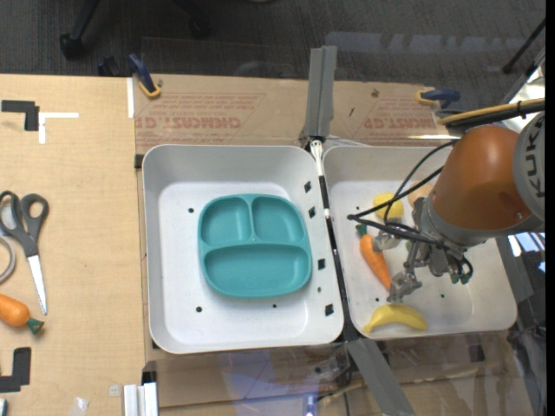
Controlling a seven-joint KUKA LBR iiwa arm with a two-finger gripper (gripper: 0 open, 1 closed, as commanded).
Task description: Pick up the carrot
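- Camera view, looking down at a slant: wooden surface (78,232) carrying two shallow white bins side by side.
- Left bin (169,319): one teal divided plate (255,245), three compartments, lying flat near the bin's middle.
- Right bin (486,315): carrot, banana, a yellow item and the arm's working end.
- Carrot (375,262): orange, lying on the bin floor at about 9 o'clock from the bin's centre, long axis running from 11 o'clock to 5 o'clock, untouched.
- Banana (396,319): yellow, at 6 o'clock in the right bin, near the front wall, just below the carrot's lower tip.
- Yellow item (390,206): partly hidden by cables, at 12 o'clock from the carrot; kind unclear.
- Arm (477,185): orange band prominent, entering from 3 o'clock.
- End effector (404,286): pointing down just beside the carrot's lower end, at its 4 o'clock; finger spread cannot be told; nothing seen between the fingers.
- Scissors (26,232): on the surface at far 9 o'clock.
- Second carrot (16,312): on the surface, at 6 o'clock from the scissors.
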